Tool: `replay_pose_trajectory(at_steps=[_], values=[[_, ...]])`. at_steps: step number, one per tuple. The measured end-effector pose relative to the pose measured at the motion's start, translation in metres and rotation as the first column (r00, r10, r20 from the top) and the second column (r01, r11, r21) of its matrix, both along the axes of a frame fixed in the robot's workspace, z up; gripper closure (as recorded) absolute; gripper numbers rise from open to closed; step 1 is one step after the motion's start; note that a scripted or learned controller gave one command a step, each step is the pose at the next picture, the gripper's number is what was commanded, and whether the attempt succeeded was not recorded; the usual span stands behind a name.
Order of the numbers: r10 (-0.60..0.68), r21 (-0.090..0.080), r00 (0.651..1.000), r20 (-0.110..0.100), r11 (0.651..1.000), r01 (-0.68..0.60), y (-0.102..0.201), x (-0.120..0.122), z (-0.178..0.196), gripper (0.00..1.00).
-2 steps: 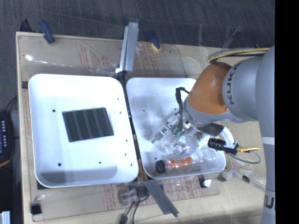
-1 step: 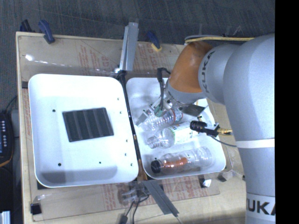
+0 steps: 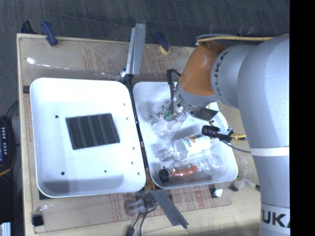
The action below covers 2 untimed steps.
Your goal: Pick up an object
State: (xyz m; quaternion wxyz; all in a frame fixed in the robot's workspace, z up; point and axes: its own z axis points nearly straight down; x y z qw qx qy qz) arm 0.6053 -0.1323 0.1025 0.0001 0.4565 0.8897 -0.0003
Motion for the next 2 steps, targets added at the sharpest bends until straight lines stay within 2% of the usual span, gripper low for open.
replay_pose_trajectory(at_steps=[1, 2], values=[[-0.260, 0.000, 0.965, 0.002, 0.965, 0.260, -0.040, -0.015, 0.094, 1.00], [-0.344, 0.000, 0.939, 0.000, 0.939, 0.344, -0.005, 0.040, 0.111, 1.00]])
